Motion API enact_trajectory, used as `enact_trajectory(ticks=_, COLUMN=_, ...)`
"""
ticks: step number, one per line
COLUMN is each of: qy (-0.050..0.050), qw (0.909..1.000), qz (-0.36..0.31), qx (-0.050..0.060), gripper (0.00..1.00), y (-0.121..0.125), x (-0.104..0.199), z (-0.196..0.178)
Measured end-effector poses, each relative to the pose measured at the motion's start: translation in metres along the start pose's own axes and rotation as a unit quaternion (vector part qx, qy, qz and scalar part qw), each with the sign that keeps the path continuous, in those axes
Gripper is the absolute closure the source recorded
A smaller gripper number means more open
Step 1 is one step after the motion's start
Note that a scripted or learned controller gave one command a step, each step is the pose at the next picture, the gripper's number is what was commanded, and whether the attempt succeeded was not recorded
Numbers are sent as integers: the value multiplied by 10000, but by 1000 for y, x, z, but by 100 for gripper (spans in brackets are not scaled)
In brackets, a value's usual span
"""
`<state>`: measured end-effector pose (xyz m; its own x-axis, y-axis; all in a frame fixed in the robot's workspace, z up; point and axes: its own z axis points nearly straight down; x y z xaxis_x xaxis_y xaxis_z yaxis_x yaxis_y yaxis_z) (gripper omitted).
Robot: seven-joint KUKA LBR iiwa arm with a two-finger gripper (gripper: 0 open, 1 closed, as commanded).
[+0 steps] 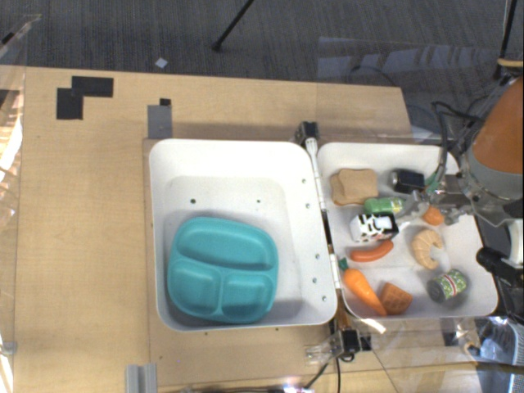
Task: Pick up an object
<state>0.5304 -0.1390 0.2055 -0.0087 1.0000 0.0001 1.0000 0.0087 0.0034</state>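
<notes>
We see the claw (431, 193) low over the right bin (487, 301), near its far right side, beside a small orange piece (433, 215) and a green item (383, 206); we cannot tell how wide it stands or whether it grips anything. Nearby lie a toast slice (354, 186), sausage (371, 253), carrot (362, 291), croissant (426, 248) and can (448, 285). The left bin (229, 158) on the surface (74, 244) holds a teal tray (221, 268).

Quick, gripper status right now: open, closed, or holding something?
Gripper: cannot be told. It sits low over the right bin, among the toy food near the green item, and the view does not settle it.
</notes>
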Motion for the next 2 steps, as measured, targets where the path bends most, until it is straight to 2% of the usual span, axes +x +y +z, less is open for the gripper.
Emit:
enact_trajectory(ticks=1, qy=-7, qw=9983, qz=589, qx=-33, gripper=0, y=35, x=-10, z=103)
enact_trajectory(ticks=2, qy=3, qw=9924, qz=1227, qx=-15, gripper=0, y=36, x=32, z=118)
